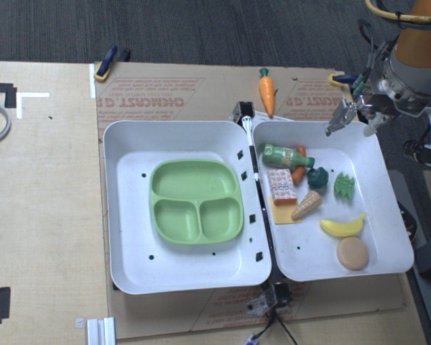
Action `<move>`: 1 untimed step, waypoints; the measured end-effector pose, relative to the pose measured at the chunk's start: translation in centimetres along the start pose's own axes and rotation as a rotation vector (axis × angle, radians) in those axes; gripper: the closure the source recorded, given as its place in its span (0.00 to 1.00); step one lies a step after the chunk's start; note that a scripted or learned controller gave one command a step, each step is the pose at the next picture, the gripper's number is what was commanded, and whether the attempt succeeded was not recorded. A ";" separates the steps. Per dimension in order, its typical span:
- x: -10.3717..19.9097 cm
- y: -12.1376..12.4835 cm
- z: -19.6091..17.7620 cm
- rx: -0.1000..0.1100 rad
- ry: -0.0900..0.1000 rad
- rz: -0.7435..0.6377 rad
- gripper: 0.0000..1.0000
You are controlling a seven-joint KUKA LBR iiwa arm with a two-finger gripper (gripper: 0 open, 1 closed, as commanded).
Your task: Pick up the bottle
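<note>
We see the gripper [353,115] poised above the far right corner of the right bin [388,192], its fingers spread open with nothing between them, which we read as a readiness pose before a descent. The green bottle [284,154] lies on its side near the far left part of that bin, close to the wall shared with the left bin [122,207], its cap end pointing right toward a dark green broccoli-like piece [317,178]. An orange carrot-like piece [299,165] lies against the bottle, partly under it, so a clean grasp will likely need the fingers to straddle the bottle's body across its short axis without catching that neighbour.

Just nearer the camera sit a small red and white box [281,183] on a yellow slice [281,210], an ice-cream cone [307,205], a banana [343,226], a round tan cookie [353,253] and a light green leafy piece [344,186]. The left bin carries a green divided plate [197,200]. A toy carrot [266,90] rests outside the bins on the cardboard [151,95] that covers the counter [43,214].

We judge the task barely begun: the gripper is well apart from the bottle and would need to travel left and down. The clutter around the bottle looks like the main risk.
</note>
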State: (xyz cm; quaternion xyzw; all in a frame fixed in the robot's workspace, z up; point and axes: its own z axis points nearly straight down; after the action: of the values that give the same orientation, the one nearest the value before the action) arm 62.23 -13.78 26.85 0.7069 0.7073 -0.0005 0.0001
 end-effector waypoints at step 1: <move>-2.2 -6.1 17.1 -0.010 -0.002 -0.111 0.00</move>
State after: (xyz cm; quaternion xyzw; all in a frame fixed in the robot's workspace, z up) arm 56.15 -15.99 9.71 0.6665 0.7455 0.0022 0.0041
